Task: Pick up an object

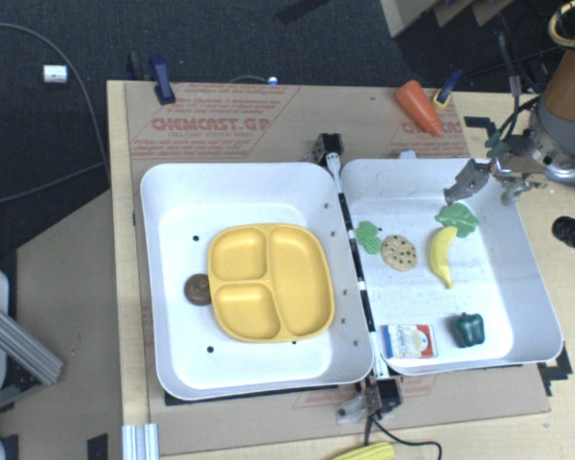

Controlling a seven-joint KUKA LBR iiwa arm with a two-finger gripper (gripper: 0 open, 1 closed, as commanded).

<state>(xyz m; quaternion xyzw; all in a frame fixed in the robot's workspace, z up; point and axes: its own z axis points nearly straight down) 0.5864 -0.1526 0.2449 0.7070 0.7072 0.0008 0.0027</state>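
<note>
My gripper (484,186) hangs over the far right corner of the right bin (517,286), open with nothing between its fingers. Just below it lies a green leafy piece (457,217), and beside that a yellow banana (443,255). Further left in the same bin are a cookie (399,252) and a small green piece (368,236). Near the front edge sit a green pepper (468,329) and a small printed box (406,341).
The left bin (172,209) holds a yellow divided plate (268,282) with a brown disc (197,288) by its left side. An orange carrot (420,108) lies on the board behind the right bin. The grey arm (561,113) comes in from the right.
</note>
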